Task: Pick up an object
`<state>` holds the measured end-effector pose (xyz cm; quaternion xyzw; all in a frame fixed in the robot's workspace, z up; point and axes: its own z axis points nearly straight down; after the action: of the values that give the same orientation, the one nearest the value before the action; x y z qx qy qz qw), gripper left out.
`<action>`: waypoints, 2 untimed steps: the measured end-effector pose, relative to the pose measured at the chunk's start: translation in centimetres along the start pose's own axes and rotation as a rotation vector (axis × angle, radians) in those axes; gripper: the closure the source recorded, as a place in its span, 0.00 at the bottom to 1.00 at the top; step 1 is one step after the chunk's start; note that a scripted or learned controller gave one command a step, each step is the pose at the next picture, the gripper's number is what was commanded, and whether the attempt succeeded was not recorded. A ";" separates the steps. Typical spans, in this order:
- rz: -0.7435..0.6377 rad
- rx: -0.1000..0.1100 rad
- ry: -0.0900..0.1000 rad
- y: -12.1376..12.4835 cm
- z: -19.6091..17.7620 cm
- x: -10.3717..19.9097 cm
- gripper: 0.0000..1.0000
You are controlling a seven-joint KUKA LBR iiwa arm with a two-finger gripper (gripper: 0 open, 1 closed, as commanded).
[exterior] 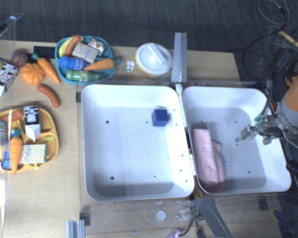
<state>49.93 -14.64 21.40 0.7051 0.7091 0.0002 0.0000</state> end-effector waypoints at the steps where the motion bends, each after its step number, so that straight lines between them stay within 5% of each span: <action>1: -0.116 -0.001 0.000 1.2 9.9 3.7 0.00; 2: -0.213 -0.017 -0.007 1.7 12.1 5.2 0.00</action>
<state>51.58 -9.41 9.26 0.6256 0.7801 0.0037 0.0087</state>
